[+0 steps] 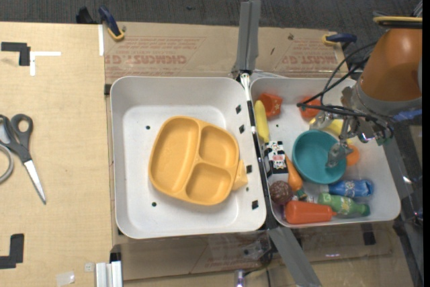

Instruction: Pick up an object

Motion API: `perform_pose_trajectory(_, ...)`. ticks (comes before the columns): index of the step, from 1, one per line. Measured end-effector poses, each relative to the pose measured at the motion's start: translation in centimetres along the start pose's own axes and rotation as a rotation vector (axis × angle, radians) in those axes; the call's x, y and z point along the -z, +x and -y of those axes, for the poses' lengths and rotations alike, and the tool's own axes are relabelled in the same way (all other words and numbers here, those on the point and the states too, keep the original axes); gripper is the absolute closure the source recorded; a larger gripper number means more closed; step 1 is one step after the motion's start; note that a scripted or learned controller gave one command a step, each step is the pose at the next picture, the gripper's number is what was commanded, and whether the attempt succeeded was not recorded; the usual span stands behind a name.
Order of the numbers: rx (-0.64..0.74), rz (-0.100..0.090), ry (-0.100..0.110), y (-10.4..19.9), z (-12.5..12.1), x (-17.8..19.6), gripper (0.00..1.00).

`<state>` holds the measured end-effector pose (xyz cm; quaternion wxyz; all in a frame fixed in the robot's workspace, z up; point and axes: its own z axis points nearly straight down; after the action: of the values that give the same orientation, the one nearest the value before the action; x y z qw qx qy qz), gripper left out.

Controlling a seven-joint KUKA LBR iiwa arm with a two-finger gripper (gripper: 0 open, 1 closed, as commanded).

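The right bin [384, 213] holds a heap of small things: a teal bowl [314, 158], a yellow banana [261, 119], a red piece [271, 105], an orange carrot [294, 176], a red-orange vegetable [308, 212], a green bottle [346, 204], a blue bottle [355, 187] and a dark round fruit [280, 192]. My gripper [338, 152] hangs over the right part of the teal bowl, its fingers reaching down to the bowl's rim. The orange-banded wrist [396, 64] stands above the bin's right side. Nothing is visibly between the fingers.
The left bin [127, 165] contains a yellow divided plate [193, 160]. Scissors [23, 148] lie on the wooden bench at far left. A grey bar [248, 37] runs up from between the bins. Cables [336, 87] trail off the wrist over the right bin.
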<state>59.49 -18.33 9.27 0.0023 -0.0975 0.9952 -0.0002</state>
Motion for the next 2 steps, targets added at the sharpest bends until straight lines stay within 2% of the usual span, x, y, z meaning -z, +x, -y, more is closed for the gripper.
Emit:
perform_pose_trajectory(1,0.001,0.009,0.001,-0.34,-0.10,1.13,1.00)
perform_pose_trajectory(2,0.001,0.006,0.001,-0.24,-0.08,1.02,0.00)
